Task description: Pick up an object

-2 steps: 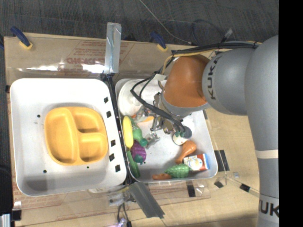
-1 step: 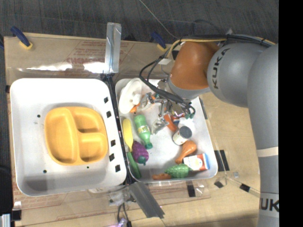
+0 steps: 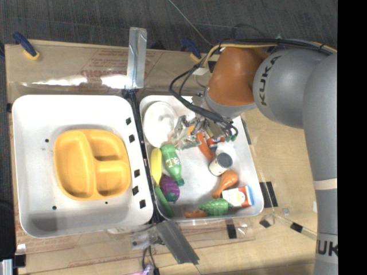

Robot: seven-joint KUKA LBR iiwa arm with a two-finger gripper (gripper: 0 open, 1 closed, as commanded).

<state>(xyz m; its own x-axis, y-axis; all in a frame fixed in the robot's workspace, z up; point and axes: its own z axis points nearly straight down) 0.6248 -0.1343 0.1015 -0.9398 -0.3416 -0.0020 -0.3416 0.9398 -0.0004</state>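
Observation:
My gripper (image 3: 186, 132) hangs low in the right bin (image 3: 252, 171), below the orange wrist band (image 3: 232, 76). It is over the bin's upper middle, beside a white bowl (image 3: 157, 121) and just above a green bottle (image 3: 171, 162). An orange carrot-like piece (image 3: 204, 147) lies right next to it. Nothing shows clearly held.
The right bin also holds a yellow banana (image 3: 155, 165), a purple toy (image 3: 170, 187), a white and dark bottle (image 3: 221, 161), an orange toy (image 3: 227, 180), a small carton (image 3: 239, 196) and a green vegetable (image 3: 215, 207). A yellow divided tray (image 3: 92, 164) sits in the left bin (image 3: 28, 119).

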